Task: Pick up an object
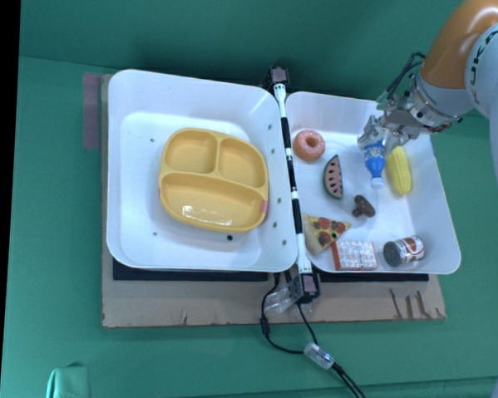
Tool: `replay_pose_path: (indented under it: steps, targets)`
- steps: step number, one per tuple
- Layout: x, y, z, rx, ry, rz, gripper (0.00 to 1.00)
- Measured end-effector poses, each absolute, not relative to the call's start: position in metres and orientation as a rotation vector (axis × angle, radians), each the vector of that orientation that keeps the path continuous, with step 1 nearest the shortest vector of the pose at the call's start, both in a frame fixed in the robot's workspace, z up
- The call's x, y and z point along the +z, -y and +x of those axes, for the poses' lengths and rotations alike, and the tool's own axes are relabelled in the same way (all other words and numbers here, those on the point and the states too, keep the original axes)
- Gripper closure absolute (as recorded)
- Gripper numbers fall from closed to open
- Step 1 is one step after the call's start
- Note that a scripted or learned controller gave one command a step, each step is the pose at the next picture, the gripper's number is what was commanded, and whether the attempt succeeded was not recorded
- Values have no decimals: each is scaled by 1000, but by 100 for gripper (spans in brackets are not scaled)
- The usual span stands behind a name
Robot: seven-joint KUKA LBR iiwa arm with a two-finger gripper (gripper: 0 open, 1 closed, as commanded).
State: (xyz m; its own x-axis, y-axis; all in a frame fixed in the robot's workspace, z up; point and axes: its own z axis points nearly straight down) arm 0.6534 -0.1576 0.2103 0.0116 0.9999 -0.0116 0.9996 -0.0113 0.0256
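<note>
My gripper [382, 141] hangs over the back middle of the right bin [435, 214], reaching in from the upper right. A small blue and white bottle [374, 167] sits right at its tip, its upper end meeting the gripper. A yellow corn cob [399, 170] lies just right of the bottle. The same bin holds a glazed donut [308, 144], a watermelon slice [333, 177], a small brown piece [363, 207], a pizza slice [324, 232], a pink wafer block [356, 254] and a tin can [404, 250] on its side.
The left bin [137, 105] holds a yellow divided plate [214, 180]. A black and white bar [289, 167] runs between the bins, with a cable [308, 343] trailing off the front. Green cloth surrounds the cardboard base [185, 303].
</note>
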Motion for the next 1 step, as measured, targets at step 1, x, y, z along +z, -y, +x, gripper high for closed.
replay_pose_path:
  steps: [1]
  targets:
    - [288,72,603,11,-2210,2218,100]
